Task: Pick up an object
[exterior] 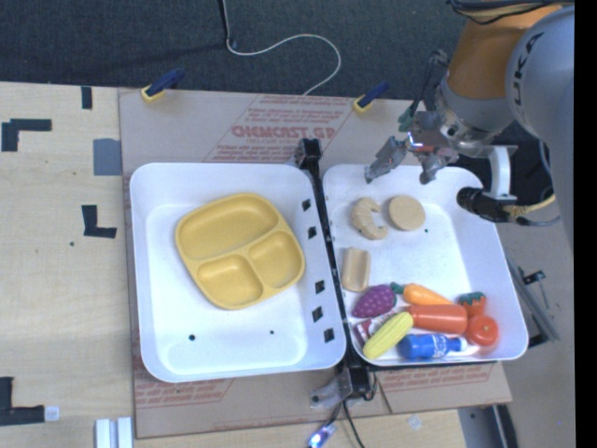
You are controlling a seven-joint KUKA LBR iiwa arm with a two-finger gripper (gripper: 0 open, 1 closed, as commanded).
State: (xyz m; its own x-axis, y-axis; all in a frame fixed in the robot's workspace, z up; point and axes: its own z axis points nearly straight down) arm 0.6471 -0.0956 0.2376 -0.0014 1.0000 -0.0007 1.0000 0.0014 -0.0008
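- The gripper (409,164) hangs over the far edge of the right bin (485,241), its two fingers spread apart with nothing between them.
- One fingertip (381,169) points toward the divider between the bins; the other sits nearer the bin's back right corner.
- The grey arm (550,54) with its orange band (485,45) reaches in from the right side, above the bin's far corner.
- Just in front of the gripper lie a round tan cookie (406,213) and, beside it on the left, a curled bread roll (369,219).
- A pale block of cheese (354,270) lies nearer the divider, a little closer to the camera than the roll.
- Along the near edge of the right bin sits a cluster: a purple bunch of grapes (375,300), a yellow corn cob (388,334), a carrot (427,296), a red-orange sausage (438,319), a tomato (482,329) and a blue and white bottle (431,346).
- The corn cob touches the grapes and the bottle; the sausage lies between the carrot and the bottle.
- The left bin (159,278) holds a yellow divided plate (240,248) with three compartments, lying at a slant.
- Both bins rest on a sheet of cardboard (270,129) held by two blue and yellow clamps (162,84) at its far corners.
- A white cable (280,45) loops over the dark floor behind the bench.
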